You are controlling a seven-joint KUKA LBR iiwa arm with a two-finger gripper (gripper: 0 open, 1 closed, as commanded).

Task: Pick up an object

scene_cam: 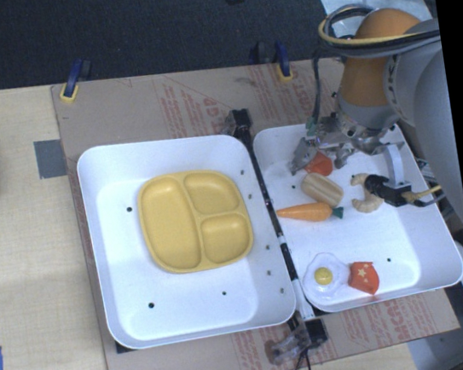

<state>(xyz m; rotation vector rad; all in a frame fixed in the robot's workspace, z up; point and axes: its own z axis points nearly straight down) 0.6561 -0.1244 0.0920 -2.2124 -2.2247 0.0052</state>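
Lowering my two-finger gripper (323, 151) over the small red toy (320, 164) (far right bin (416, 268)), but I can't tell its state.

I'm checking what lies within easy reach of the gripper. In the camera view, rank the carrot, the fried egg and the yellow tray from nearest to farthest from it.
From the gripper:
1. carrot, right bin, just below it.
2. fried egg, right bin's lower left corner.
3. yellow tray, left bin, across the divide.
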